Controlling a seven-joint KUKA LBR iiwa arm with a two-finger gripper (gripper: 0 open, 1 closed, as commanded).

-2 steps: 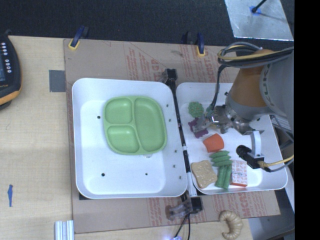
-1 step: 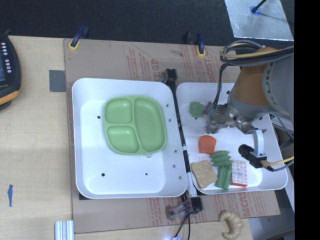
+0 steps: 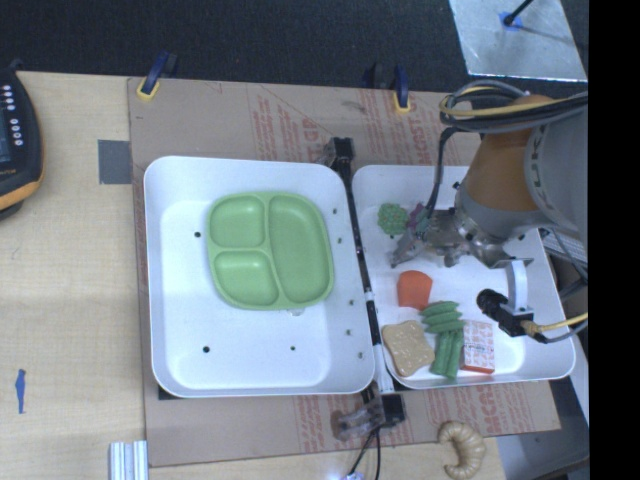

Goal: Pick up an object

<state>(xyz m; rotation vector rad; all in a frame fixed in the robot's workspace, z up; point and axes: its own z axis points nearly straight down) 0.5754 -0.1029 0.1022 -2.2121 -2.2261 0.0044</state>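
Note:
My gripper (image 3: 418, 240) is low in the right bin (image 3: 545, 368), at the end of the grey arm with the orange band (image 3: 500, 173). It sits just right of a green broccoli piece (image 3: 392, 218) and just above an orange-red block (image 3: 414, 289). Whether it touches either one is not visible. Nearer the front of the bin lie a tan bread slice (image 3: 406, 348), green bean pods (image 3: 446, 334) and a small red and white packet (image 3: 478, 347).
The left bin (image 3: 180, 358) holds a light green divided plate (image 3: 270, 250). A tan croissant-shaped piece (image 3: 464, 446) lies on the bench in front of the right bin. A black clamp bar (image 3: 356, 258) runs between the bins. A handheld controller (image 3: 15, 143) lies at the far left.

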